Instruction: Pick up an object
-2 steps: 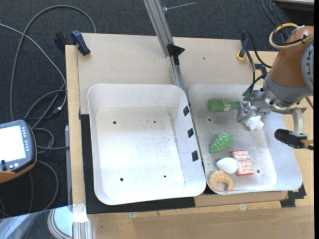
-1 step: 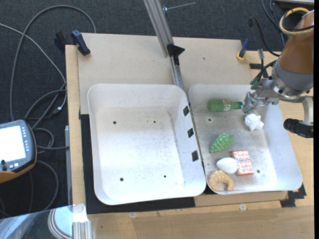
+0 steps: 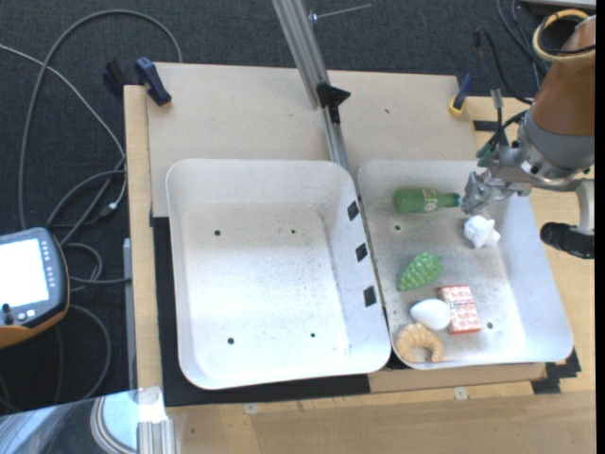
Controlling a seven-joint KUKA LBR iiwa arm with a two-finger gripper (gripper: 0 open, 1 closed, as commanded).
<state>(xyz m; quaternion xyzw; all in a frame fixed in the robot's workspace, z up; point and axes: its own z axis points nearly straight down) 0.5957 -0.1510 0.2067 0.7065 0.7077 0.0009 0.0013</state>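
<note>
Green bottle (image 3: 424, 200), green bumpy lump (image 3: 420, 270) — red-and-white box (image 3: 460, 309), white speckled bins (image 3: 189, 253).

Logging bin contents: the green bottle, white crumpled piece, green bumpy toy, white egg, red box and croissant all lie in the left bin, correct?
Not the left bin. The camera view shows the green bottle, white crumpled piece, green bumpy toy, white egg, red box and croissant all in the right bin.

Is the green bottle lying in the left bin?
No, the green bottle lies on its side in the right bin, near that bin's far edge, beside the hand.
</note>
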